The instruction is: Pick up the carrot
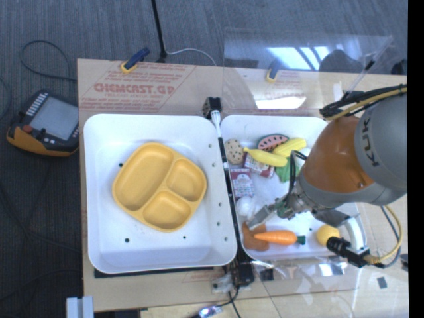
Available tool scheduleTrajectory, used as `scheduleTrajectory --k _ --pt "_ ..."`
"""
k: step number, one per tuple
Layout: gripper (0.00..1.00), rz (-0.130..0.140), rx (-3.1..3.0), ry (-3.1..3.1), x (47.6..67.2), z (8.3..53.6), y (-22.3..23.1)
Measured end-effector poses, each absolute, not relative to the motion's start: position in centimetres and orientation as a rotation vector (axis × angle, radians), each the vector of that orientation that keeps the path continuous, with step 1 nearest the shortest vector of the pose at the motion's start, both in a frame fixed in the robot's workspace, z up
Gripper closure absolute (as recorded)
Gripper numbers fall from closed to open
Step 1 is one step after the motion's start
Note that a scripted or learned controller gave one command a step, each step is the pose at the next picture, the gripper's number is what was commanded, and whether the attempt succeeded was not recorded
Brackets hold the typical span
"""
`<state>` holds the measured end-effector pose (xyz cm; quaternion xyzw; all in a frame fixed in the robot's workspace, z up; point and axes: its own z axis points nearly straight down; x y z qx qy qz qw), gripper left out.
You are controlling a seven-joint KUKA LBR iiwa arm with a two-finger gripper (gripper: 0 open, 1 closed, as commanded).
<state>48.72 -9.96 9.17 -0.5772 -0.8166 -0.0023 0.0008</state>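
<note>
Orange carrot (275,237) lying flat

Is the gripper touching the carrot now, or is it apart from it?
Apart. In the camera view, the gripper hangs just above the carrot, and a strip of white bin floor shows between them.

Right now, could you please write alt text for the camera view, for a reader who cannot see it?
A grey and orange robot arm reaches from the right over the right white bin, its gripper just above an orange carrot lying near the bin's front edge. Behind lie a banana and other toy foods; the left bin holds a yellow divided plate.
</note>
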Motion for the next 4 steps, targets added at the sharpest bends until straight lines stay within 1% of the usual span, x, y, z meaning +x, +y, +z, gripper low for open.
scheduleTrajectory --k 1,2,3,4 --pt "0.0 -0.024 -2.203 -2.248 49.1 9.2 -13.7" --pt "0.0 -0.01 -1.858 -2.568 49.2 9.3 -12.7" --pt "0.0 -0.006 -1.613 -2.729 49.3 9.3 -11.8" --pt "0.0 -0.025 -2.022 -2.419 49.2 9.2 -13.7"
